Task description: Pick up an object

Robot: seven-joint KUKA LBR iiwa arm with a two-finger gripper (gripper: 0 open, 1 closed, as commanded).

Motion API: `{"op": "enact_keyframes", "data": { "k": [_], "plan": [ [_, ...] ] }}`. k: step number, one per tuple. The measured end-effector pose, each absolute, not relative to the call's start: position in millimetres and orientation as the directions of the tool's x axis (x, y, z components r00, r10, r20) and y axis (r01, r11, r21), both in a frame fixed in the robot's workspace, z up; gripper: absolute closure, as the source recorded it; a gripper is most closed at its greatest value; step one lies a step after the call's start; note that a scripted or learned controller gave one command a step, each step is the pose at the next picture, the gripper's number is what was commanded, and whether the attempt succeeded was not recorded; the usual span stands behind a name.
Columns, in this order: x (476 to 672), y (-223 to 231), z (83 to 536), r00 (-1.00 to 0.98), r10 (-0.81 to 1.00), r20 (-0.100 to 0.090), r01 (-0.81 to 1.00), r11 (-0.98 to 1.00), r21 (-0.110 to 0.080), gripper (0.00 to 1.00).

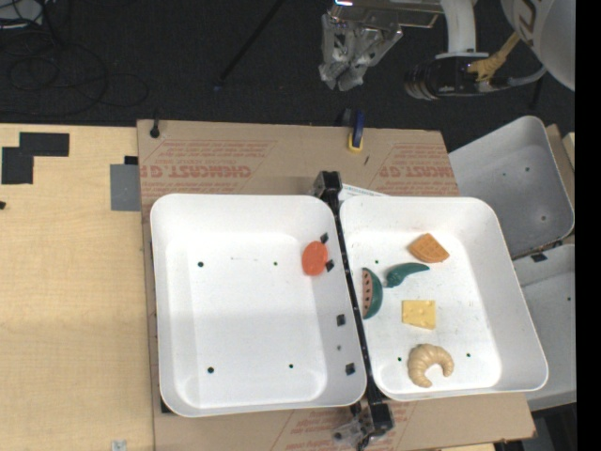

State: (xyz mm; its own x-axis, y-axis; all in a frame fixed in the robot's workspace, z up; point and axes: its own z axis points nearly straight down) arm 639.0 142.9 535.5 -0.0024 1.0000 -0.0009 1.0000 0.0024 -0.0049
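Two white bins (178, 252) sit on cardboard (244, 158) over a pale wooden bench (66, 299); the gripper (345, 64) hangs above — its grip cannot be told.

Dark floor (169, 54) with loose cables (56, 26) (top left), pale wooden bench (66, 299), brown cardboard sheet (235, 158)

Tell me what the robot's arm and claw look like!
The gripper is shiny grey metal, hanging under a boxy silver block. Beside it, the arm is smooth, rounded and pale grey-white, with dark lettering on it.
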Motion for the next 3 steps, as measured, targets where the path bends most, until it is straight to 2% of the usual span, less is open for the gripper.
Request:
{"op": "enact_keyframes", "data": {
  "k": [1, 2, 3],
  "plan": [
    [643.7, 208.7, 536.4, -0.007, 1.0, 0.0, 1.0, 0.007, -0.004, 1.0],
    [643.9, 245.1, 536.7, -0.004, 1.0, -0.001, 1.0, 0.004, -0.003, 1.0],
    [565.3, 211.1, 539.6, 0.002, 1.0, -0.001, 1.0, -0.002, -0.003, 1.0]
  ]
}}
